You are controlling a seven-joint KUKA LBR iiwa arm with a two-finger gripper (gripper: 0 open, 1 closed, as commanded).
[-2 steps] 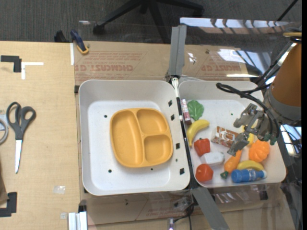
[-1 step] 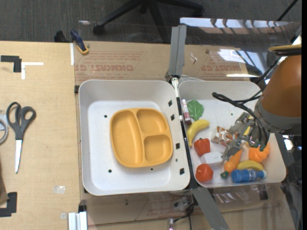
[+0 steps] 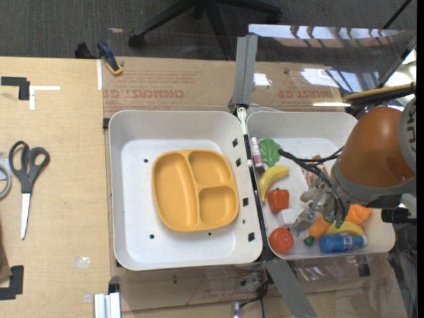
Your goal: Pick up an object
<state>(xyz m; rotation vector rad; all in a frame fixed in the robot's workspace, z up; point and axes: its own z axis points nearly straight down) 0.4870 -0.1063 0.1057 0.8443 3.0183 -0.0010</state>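
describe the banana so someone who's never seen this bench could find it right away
Start at the right-hand white bin, the one crowded with toy food. Near its left wall, below the green leafy piece and above the red pepper, lies the banana. It is the yellow curved thing there, while its neighbours are green or red.

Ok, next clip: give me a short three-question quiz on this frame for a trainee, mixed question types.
1. True or false: the yellow divided plate lies in the left bin.
2. Which item lies nearest the right bin's front edge? A) banana B) blue bottle C) green toy
3. Fill in: the gripper hangs over the ___ bin.

Key: 1 true; 2 B; 3 right.
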